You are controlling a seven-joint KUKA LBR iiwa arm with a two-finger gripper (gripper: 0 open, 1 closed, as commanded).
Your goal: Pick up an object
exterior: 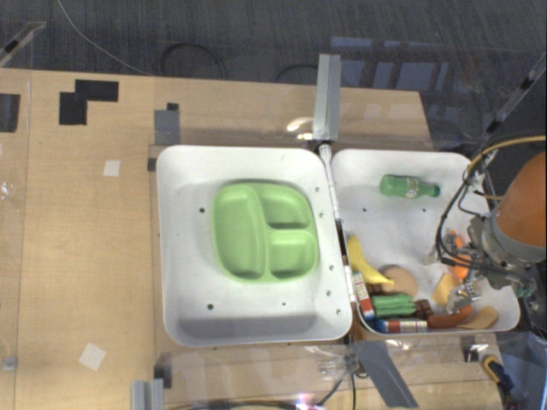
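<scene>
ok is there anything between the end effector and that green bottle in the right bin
Nothing visible. The end effector sits low at the right bin's near right side, among the toys. The green bottle lies alone toward the far wall, with bare white floor between them.

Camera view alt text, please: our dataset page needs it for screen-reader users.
A grey robot arm reaches from the right into the right bin, its pincer low over small items piled at the near edge. A green bottle lies apart; the left bin holds a green divided tray.
</scene>
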